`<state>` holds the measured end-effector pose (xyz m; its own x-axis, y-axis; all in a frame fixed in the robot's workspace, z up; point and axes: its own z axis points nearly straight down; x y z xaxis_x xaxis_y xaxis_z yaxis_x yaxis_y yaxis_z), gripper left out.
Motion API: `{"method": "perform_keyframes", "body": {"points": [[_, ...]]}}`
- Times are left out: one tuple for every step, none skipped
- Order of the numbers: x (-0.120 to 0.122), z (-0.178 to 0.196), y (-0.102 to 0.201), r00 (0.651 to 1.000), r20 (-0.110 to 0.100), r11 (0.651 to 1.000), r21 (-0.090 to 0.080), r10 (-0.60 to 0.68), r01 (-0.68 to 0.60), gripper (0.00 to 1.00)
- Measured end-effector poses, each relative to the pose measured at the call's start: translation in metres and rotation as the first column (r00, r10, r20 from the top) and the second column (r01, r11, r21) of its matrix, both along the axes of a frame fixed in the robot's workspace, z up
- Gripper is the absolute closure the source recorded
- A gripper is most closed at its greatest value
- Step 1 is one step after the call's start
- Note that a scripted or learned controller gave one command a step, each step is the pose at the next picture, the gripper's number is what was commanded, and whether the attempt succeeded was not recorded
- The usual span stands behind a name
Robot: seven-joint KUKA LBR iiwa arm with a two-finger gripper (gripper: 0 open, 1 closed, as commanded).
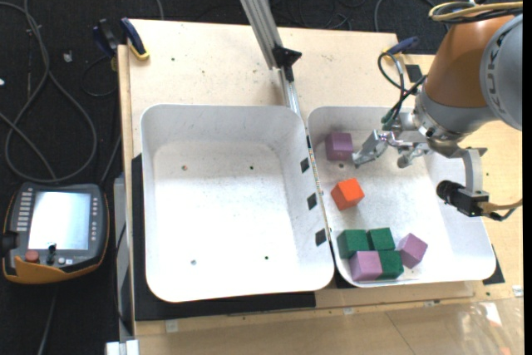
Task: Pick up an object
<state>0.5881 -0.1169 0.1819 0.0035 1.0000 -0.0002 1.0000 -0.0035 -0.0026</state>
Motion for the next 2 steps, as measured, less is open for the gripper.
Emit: {"method": "perform_keyframes", "body": {"points": [[0.048,-0.018,0.0,1.0,0.006,1.0,-0.001,0.007,-0.007,0.0],[-0.002,-0.09,0.005,1.0,-0.004,1.0,0.001,0.001,-0.001,0.0]]}}
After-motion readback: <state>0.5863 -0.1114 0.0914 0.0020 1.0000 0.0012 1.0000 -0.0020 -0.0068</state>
